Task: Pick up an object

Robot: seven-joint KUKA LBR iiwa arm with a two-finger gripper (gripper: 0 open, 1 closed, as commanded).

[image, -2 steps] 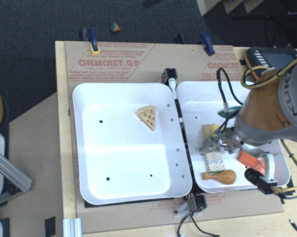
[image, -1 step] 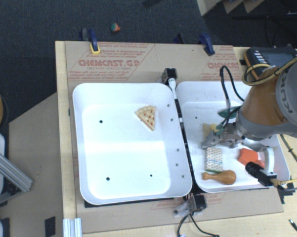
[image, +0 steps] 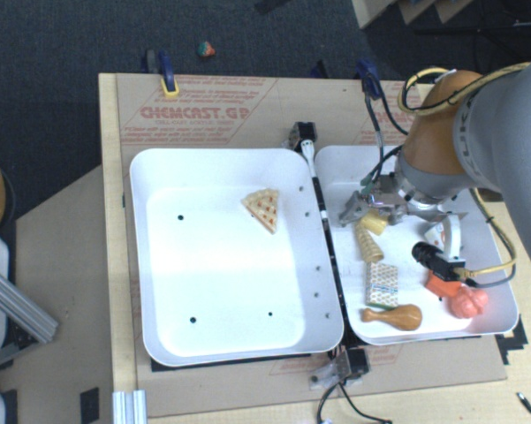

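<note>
Since the arm (image: 477, 140) comes in from the right and hangs low over the right bin (image: 345, 162), we think the step in hand is the reach down for a grab. The pincer (image: 364, 208) sits near the top left part of that bin, close to the wall it shares with the left bin (image: 159, 237). We cannot tell if the pincer is open or closed, and we see nothing held in it.

Just below it lies a small pale yellow piece (image: 372, 224), and this looks like the thing to pick. A tan cone (image: 369, 247) lies right beside that piece. Lower down come a checked block (image: 383, 283) and a toy chicken leg (image: 394, 316) by the front wall. A pink toy (image: 467, 301) sits near the right corner. One waffle slice (image: 263, 208) lies alone in the left bin, well apart from the arm.

Next, we think the pincer needs to line up right over the yellow piece, close on it alone and not on the cone, then lift straight up. The piece is small, so it may slip out.
</note>
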